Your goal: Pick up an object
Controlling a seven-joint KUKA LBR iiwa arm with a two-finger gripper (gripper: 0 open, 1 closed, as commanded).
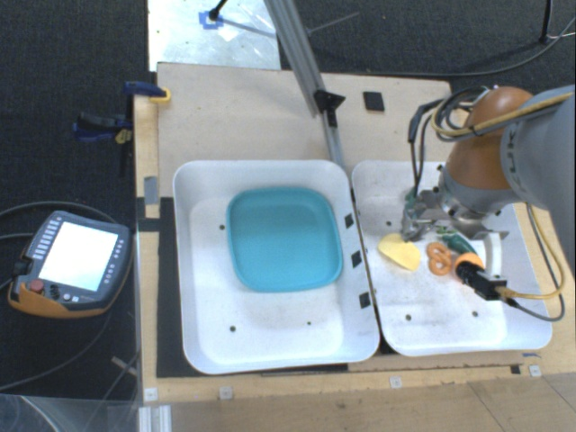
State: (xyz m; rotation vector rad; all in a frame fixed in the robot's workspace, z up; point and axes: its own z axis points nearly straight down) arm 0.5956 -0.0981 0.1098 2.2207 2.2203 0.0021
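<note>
My gripper (415, 224) is low in the right bin (468, 327), at its middle left. Just below its tip lies a pale yellow wedge-shaped object (401, 252), close to or touching it. To the right of the wedge lie small scissors with orange handles (439, 259) and a green piece (461, 243), partly under the gripper's body. The orange-banded wrist (477, 165) hides the bin floor behind them.
A teal square plate (283, 238) lies in the left bin (207, 331). A black cable end with an orange part (475, 275) hangs off the gripper over the right bin. A metal pole (301, 52) slants up from the bins' divider. A teach pendant (67, 264) sits on the floor at left.
</note>
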